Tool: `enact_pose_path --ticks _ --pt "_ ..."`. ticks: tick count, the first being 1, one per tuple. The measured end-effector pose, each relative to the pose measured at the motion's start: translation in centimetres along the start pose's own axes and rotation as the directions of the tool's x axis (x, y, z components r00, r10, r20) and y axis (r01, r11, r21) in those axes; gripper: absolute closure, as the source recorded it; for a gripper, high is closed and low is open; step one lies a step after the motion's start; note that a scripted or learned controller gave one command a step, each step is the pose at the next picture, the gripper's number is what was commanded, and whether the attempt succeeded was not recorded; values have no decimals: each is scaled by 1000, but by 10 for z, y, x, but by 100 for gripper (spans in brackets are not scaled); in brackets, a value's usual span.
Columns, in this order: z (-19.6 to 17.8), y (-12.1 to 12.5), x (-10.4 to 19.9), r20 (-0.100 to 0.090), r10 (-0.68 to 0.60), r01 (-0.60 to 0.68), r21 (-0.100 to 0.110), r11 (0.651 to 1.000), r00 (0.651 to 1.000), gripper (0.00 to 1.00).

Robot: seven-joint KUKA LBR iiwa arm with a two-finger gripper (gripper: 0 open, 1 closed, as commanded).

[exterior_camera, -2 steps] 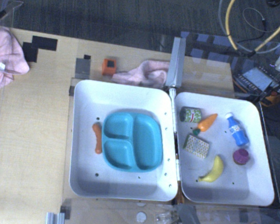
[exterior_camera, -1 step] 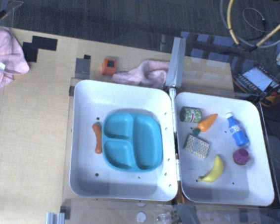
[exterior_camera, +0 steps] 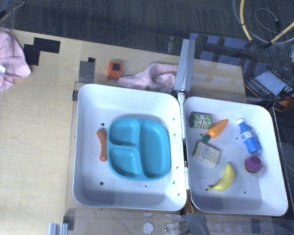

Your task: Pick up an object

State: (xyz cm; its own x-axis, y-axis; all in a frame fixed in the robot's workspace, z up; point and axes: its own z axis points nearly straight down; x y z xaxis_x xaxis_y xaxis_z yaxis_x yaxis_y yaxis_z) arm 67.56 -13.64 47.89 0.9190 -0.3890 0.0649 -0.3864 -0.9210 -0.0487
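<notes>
The left bin (exterior_camera: pixel 86 149) holds a blue divided tray (exterior_camera: pixel 138 147), with an orange hot dog (exterior_camera: pixel 102 144) just left of it. The right bin (exterior_camera: pixel 272 169) holds a yellow banana (exterior_camera: pixel 223 179) — curved, near the front — with a patterned sponge (exterior_camera: pixel 206 153), carrot (exterior_camera: pixel 217 128), can (exterior_camera: pixel 201 120), blue bottle (exterior_camera: pixel 248 136) and purple object (exterior_camera: pixel 253 163) around it.

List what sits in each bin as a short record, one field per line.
left bin: blue divided tray, orange sausage-shaped toy lying to its left
right bin: green can, toy carrot, blue bottle, speckled sponge, purple cup, banana
bench behind the bins: pink cloth, small orange block
</notes>
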Motion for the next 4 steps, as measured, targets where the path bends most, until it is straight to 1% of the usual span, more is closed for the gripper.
enact_pose_path --ticks 4 --pt "-49 -11 7 -51 -4 6 44 999 999 100"
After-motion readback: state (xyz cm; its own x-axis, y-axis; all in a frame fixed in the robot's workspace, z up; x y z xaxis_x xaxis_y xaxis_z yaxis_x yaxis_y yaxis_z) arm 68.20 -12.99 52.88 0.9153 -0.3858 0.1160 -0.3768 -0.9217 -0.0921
